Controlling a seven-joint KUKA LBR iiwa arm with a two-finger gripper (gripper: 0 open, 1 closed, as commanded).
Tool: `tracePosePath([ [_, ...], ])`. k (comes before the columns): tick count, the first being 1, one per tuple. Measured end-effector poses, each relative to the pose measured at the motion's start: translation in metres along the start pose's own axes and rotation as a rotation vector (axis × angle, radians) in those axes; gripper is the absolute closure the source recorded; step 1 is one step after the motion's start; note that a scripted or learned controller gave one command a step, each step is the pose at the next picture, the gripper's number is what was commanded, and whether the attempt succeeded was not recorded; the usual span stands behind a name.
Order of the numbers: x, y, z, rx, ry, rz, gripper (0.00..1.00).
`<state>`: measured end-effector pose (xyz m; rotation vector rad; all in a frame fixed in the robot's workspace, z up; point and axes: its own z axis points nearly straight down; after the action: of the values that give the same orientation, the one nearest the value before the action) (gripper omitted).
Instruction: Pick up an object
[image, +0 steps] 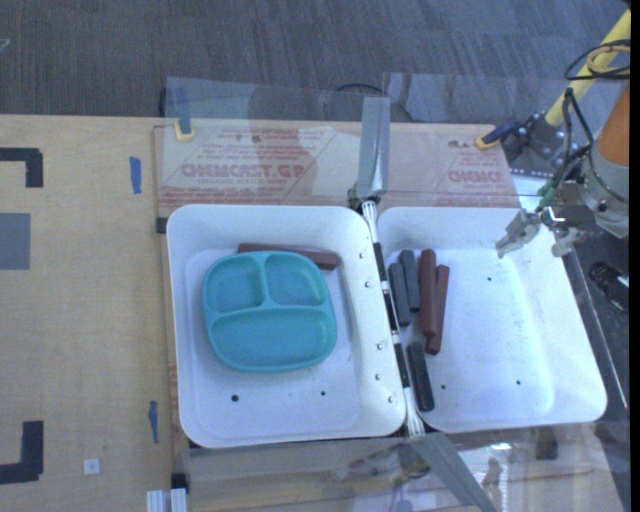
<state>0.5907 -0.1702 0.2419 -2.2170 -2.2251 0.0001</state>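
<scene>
My gripper (537, 236) hangs over the far right corner of the right bin (520, 400), open, with nothing between its fingers. Along that bin's left wall lie several sticks: a grey one (406, 284), two brown ones (428, 288) side by side, and a dark grey one (420, 376) nearer the front. They lie well to the left of the gripper. In the left bin (190, 400) a teal divided plate (268, 312) lies flat, with a brown stick (290, 253) just behind its far edge.
A grey metal post (375, 150) rises behind the seam between the two bins. Cables and the arm's wrist (605, 170) crowd the far right. A wooden bench top (80, 300) spreads to the left, marked with black tape.
</scene>
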Motion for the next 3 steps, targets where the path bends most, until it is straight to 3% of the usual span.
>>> tracePosePath([
  [1, 0.075, 0.023, 0.122, 0.0, 0.0, -0.127, 0.0],
  [2, 0.07, 0.056, 0.144, -0.017, -0.002, -0.289, 0.0],
  [3, 0.068, 0.01, 0.142, -0.034, -0.006, -0.288, 0.0],
])
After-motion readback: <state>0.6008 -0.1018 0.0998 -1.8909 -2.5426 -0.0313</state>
